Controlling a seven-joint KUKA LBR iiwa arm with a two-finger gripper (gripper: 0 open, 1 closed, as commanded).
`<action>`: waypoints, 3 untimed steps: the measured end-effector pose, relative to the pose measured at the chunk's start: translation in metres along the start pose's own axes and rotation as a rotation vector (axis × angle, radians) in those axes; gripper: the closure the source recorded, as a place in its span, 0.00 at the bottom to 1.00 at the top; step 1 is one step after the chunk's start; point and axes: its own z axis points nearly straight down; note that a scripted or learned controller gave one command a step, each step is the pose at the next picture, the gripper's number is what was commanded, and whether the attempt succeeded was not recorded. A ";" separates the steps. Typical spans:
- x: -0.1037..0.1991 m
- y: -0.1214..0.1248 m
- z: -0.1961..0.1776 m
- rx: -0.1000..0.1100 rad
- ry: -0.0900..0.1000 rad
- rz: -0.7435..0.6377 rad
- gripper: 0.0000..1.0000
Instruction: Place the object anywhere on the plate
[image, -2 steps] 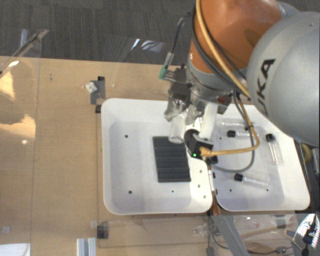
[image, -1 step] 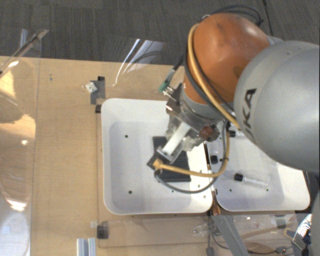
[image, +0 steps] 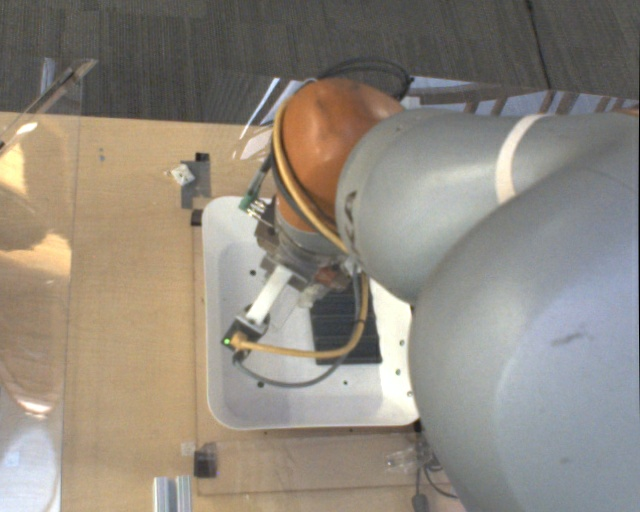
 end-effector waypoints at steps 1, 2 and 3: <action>-0.056 -0.021 0.081 -0.001 0.002 -0.370 1.00; -0.036 0.000 0.053 -0.004 0.004 -0.716 1.00; 0.015 0.086 0.135 -0.003 0.001 -0.689 1.00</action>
